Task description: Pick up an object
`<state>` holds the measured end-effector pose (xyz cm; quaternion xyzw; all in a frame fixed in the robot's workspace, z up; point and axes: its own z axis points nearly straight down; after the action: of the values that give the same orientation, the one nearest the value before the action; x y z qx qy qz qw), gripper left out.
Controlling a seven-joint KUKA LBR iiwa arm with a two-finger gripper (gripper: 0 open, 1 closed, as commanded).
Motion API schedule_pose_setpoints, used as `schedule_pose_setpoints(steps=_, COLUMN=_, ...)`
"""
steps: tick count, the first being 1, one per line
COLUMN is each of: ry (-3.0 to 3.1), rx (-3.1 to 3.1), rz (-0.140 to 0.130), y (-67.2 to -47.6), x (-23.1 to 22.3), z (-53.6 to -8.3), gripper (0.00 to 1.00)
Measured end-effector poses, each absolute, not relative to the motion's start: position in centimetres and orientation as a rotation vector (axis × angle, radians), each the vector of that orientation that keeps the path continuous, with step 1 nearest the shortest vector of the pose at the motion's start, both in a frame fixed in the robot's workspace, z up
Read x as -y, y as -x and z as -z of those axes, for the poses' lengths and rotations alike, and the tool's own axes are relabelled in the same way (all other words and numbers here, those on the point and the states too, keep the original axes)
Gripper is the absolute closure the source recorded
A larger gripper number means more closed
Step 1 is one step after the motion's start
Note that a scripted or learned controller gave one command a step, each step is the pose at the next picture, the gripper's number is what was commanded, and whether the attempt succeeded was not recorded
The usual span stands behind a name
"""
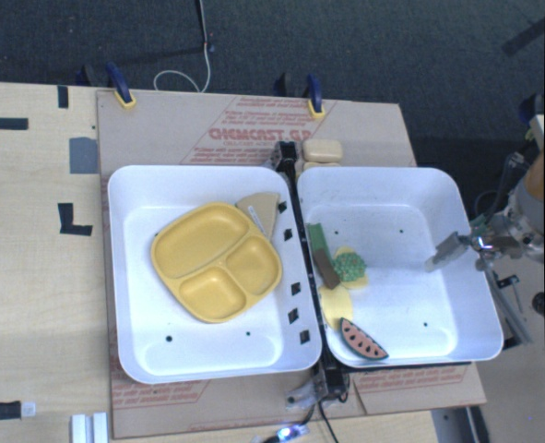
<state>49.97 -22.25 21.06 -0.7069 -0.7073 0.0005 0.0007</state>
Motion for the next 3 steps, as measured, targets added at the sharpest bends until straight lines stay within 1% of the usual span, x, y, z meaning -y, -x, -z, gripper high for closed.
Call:
schedule_pose_setpoints(steps=1, ry=2.221, rx=2.222, rz=-0.001, y=-57.6, x=21.0, z=-9.4, gripper=0.0)
schedule_pose_setpoints(steps=2, ry=2.213, rx=2.237, rz=0.011, y=-64.0, x=13.2, z=-15.5, gripper=0.0)
schedule_pose_setpoints(steps=3, ry=2.228, rx=2.21, rz=-0.012, y=-59.0, x=23.0, z=-10.0, gripper=0.0)
